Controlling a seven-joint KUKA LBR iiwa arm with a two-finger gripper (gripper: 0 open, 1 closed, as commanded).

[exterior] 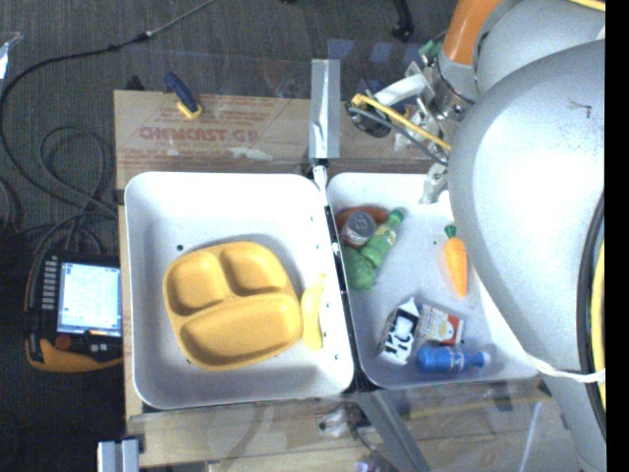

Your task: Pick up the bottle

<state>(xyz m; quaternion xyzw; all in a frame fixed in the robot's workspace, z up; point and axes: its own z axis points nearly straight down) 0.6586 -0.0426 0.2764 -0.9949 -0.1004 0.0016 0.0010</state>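
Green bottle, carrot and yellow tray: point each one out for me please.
green bottle (373, 252): camera view, on its body.
carrot (457, 265): camera view, on its orange middle.
yellow tray (234, 303): camera view, on the ridge between its compartments.

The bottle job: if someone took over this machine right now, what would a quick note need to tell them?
Gripper: up by the far edge of the right bin, nothing seen in it.
Green bottle: lying in the right bin's left side, beside a brown can.
Blue bottle: lying at the near edge, next to a small carton.
Carrot: between them.
Left bin: yellow divided tray.
Done: nothing lifted.
Left: grasp a bottle and raise it.
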